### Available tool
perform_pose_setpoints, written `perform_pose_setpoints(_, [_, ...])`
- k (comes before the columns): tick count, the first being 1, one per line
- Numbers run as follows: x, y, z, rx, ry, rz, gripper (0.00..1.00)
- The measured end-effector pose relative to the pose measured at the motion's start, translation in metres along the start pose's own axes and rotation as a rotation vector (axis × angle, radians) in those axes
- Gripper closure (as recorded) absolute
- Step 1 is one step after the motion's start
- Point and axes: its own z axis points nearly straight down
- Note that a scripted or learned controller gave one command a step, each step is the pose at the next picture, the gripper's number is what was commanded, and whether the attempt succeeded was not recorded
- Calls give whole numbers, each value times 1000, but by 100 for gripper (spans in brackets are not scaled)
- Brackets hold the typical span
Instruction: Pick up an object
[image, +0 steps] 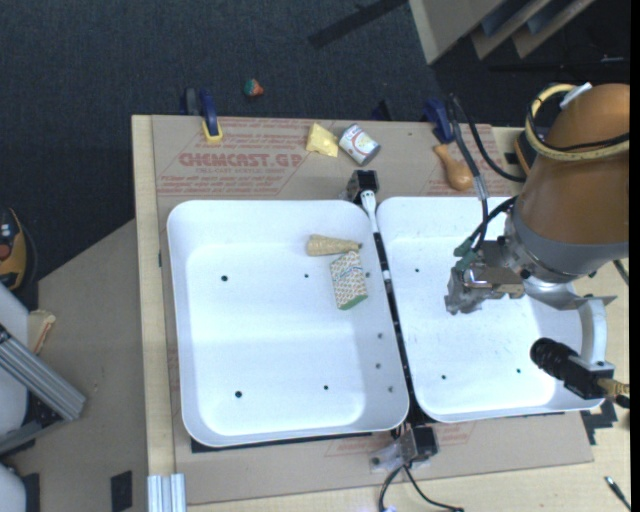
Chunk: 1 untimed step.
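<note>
The end effector is hanging over the right bin, toward its middle, with the big orange-banded arm looming in from the right. Can I see what the fingers are doing? No, the metal cluster at the wrist is too jumbled from this angle, so I cannot tell whether it is spread or pressed together, and nothing shows between the tips.

Now, where's the prize? Over in the left bin, up at its far right corner: a patterned green-and-white packet lying flat, and just beyond it, touching or nearly so, a tan cone-shaped piece on its side. Both sit close to the divider where the two bins meet.

So the job in hand looks like a reach across, and here's how to do it well. Travel left over that shared rim with height to spare, so nothing clips the bin walls or the black clamp at the far end of the seam. Pick one target, and the packet looks the better bet, being broader and flatter. Come straight down over its middle, closing across its narrow width. Keep clear of the cone, or it may roll and nudge the packet away.
</note>
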Motion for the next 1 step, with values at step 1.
perform_pose_setpoints(1, [43, 7, -105, -27, -1, -2, 100])
